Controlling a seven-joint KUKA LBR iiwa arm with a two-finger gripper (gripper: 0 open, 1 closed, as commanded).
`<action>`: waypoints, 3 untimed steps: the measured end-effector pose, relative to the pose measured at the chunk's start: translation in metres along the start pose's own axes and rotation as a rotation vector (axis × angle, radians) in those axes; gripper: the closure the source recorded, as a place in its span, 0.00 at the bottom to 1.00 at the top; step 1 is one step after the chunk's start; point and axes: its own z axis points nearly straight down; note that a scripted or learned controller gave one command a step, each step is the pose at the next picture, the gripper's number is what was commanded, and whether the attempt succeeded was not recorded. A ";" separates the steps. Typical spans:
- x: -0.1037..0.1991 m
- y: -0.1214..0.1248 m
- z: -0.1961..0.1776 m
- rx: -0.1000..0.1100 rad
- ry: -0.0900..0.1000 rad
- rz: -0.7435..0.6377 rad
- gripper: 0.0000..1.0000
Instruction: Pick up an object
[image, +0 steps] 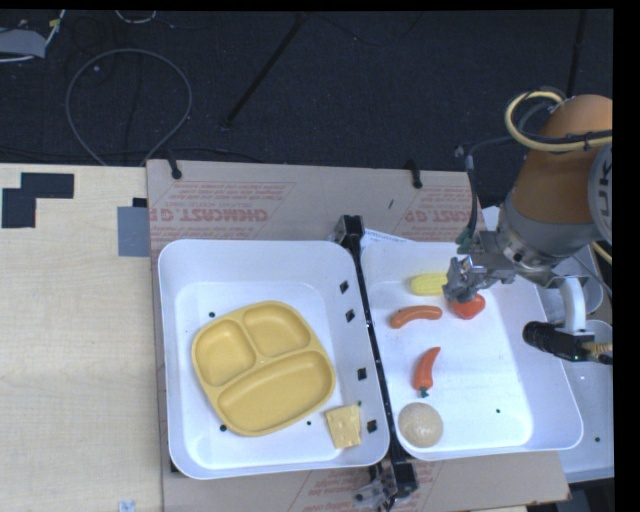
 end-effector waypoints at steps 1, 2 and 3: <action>0.052 -0.014 0.014 0.002 0.000 0.000 1.00; 0.099 -0.028 0.004 0.001 0.001 -0.002 1.00; 0.141 -0.035 0.007 0.002 0.000 -0.001 1.00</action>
